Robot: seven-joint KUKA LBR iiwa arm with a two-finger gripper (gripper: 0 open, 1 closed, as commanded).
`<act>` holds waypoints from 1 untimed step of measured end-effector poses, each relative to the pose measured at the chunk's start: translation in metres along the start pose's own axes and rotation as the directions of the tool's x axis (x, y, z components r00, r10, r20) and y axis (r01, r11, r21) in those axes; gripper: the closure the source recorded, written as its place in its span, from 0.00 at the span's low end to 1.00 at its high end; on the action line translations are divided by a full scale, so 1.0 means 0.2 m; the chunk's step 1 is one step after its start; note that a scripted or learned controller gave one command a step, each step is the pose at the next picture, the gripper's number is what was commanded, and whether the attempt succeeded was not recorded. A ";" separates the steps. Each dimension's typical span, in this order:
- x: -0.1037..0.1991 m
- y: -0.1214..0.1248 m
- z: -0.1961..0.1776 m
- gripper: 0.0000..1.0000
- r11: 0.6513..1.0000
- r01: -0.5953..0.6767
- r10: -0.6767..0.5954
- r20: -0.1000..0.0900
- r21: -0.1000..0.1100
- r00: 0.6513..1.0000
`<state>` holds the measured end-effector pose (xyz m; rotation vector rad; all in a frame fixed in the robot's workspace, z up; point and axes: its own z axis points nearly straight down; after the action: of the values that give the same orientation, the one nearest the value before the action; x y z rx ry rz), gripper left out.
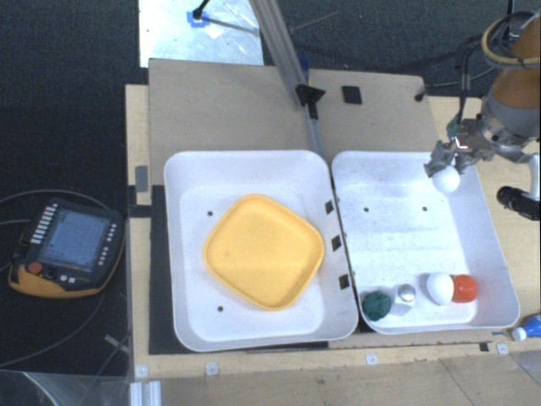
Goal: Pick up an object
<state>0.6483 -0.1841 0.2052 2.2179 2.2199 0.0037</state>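
Where pincer (445, 166) hovers, white ball (447, 179).

I can read no text, label or number anywhere. The pendant (66, 249) left of the bins shows a screen too blurred to make out.

End effector (445, 161) over right bin (490, 252), seemingly gripping white ball (447, 180).

I see a yellow square plate (264, 250) lying flat in the middle of the left bin (182, 184). Off the bench's left edge, on the dark floor, sits a teach pendant (66, 245) with its cable (17, 201) looping round it. A slanted metal pole (283, 45) crosses the bench's far edge, and a small black square (352, 95) lies just right of it.
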 end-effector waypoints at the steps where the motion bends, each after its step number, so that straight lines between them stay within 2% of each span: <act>1: 0.00 0.00 -0.01 1.00 1.000 0.000 0.000 -0.001 0.003 1.000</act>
<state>0.6486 -0.1841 0.2081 2.2202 2.2217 0.0012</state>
